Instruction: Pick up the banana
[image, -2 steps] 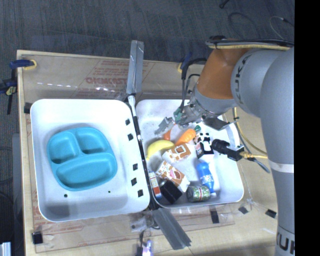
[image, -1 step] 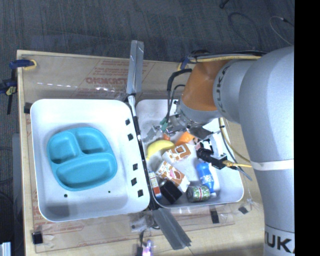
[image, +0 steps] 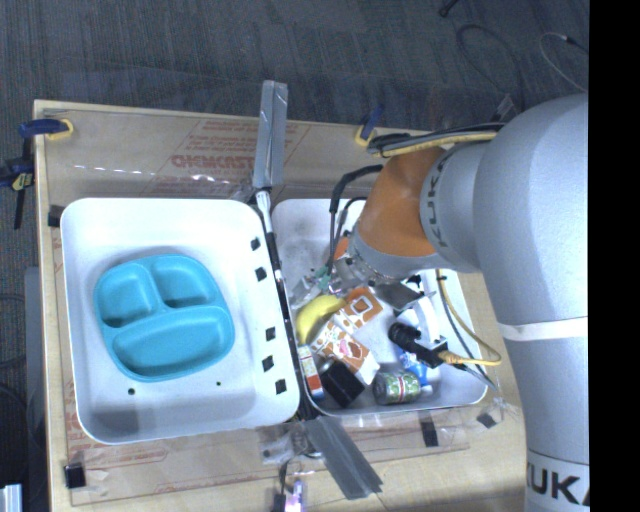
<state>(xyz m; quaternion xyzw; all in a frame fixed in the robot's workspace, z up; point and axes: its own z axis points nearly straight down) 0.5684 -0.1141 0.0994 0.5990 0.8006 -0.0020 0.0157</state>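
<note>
The yellow banana (image: 314, 316) lies in the right bin (image: 300, 215), close to its left wall and partly tucked under a printed orange-and-white packet (image: 350, 330). My gripper (image: 336, 273) hangs low in this bin, just above and to the right of the banana's upper end. The grey wrist and orange band cover most of it. I cannot see whether it touches the banana.
In the right bin's front lie a black box (image: 340, 383), a green can (image: 401, 387), a blue item (image: 420, 372) and a red-and-white tube (image: 311, 377). The left bin (image: 160, 206) holds a blue divided plate (image: 165, 315). The arm overhangs the right bin's right side.
</note>
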